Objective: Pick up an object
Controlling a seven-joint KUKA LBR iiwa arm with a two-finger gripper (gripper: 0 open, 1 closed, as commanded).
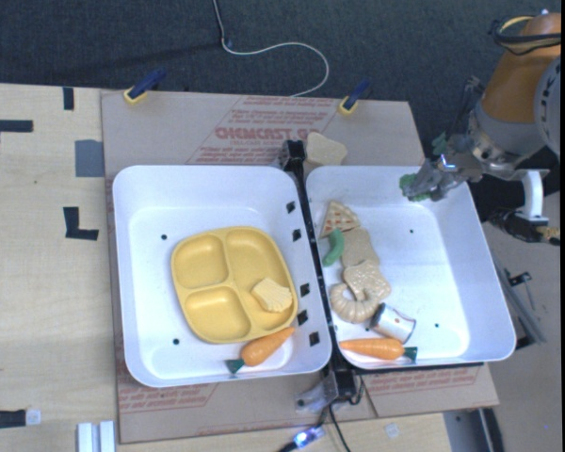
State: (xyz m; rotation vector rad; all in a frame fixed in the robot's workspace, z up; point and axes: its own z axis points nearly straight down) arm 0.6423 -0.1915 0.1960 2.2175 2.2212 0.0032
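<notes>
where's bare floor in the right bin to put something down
Bare floor spans the right white bin's middle and right side, between the gripper and the orange toy carrot. The left wall is crowded: waffle piece, green bit, beige pretzel, small silver can.

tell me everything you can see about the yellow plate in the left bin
The yellow plate looks like smooth plastic, a rounded square with three compartments. It lies flat, slightly turned, in the left bin. A pale yellow food piece sits in its near-right compartment. An orange carrot lies against its near edge.
</notes>
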